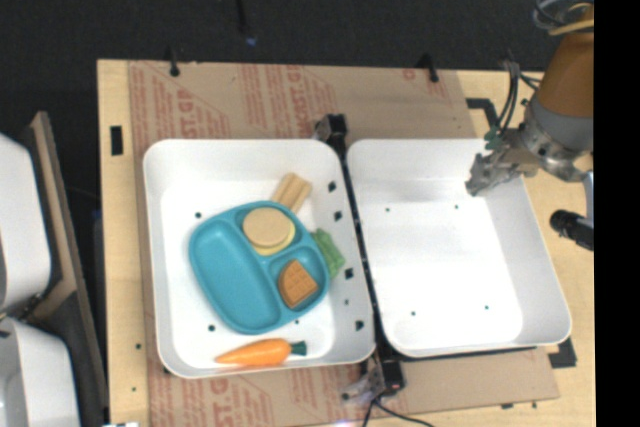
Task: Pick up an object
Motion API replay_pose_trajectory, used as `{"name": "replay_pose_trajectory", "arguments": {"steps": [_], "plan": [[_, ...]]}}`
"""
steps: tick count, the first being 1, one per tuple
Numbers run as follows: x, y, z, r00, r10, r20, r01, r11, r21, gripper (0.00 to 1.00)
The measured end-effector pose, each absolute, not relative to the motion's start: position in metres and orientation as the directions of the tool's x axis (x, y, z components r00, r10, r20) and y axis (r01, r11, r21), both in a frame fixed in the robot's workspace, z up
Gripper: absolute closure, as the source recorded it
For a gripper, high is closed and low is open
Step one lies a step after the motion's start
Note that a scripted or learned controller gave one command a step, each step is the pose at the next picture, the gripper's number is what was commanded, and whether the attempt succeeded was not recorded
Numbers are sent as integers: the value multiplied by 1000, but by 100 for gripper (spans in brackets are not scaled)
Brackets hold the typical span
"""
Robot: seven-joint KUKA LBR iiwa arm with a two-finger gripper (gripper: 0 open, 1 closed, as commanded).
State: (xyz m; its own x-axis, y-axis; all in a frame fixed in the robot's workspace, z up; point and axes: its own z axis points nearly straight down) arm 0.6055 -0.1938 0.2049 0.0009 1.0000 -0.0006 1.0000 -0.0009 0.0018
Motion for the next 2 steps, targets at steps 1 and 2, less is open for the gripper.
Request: {"name": "replay_pose_trajectory", "arguments": {"steps": [1,2], "plan": [[605,-194,204,1,1000,-1,1000,-1,1,0],[621,-221,215,1,1000,-1,1000,-1,2,0]]}}
